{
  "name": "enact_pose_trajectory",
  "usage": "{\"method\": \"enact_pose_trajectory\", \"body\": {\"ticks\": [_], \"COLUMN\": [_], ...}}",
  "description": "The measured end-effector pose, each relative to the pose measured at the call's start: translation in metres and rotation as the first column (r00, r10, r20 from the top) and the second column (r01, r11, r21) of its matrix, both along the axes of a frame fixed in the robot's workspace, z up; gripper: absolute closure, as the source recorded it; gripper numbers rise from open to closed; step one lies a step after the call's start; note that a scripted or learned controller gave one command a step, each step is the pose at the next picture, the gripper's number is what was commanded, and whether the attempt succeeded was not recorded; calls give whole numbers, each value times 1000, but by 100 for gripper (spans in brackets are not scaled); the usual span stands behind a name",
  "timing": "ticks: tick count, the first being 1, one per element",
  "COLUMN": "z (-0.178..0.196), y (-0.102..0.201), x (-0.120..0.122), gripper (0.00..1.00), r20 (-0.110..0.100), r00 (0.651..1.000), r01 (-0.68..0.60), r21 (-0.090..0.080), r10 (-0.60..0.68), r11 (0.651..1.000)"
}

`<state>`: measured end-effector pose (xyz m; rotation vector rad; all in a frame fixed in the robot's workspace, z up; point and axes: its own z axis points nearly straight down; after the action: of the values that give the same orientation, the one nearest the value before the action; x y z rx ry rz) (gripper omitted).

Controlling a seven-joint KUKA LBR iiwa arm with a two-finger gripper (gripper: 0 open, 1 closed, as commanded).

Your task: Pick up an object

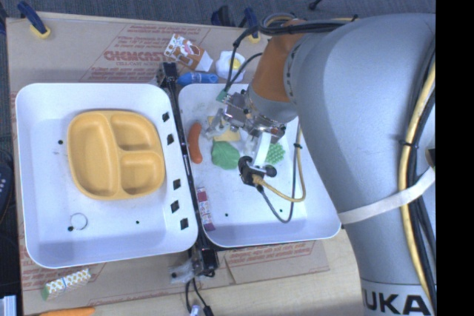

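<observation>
Green leafy toy [224,155], some floppy lettuce-looking piece, seems like my likeliest target, though the task only says grab an object. It's lying flat on the floor of the right bin [244,229], roughly mid-bin, and my gripper [238,123] hangs right above and just beside it. Honestly can't tell from this angle what state my end effector is in, my own wrist hardware is in the way, so I won't guess. Nothing looks lifted, so I'd say the pick isn't done: everything's resting on the bin floor. Just left of the green piece is an orange sausage-shaped toy [195,142], and on its other side a bumpy green thing [275,153] peeks out. What's left, I reckon: settle on one item, close on it, raise it clear.
</observation>
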<state>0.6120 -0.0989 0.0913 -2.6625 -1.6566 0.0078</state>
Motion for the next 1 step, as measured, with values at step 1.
{"method": "enact_pose_trajectory", "body": {"ticks": [1], "z": [0], "y": [5], "x": [31], "gripper": [0], "r20": [2], "r00": [949], "r01": [315], "r21": [-2], "r10": [-315], "r11": [949]}}
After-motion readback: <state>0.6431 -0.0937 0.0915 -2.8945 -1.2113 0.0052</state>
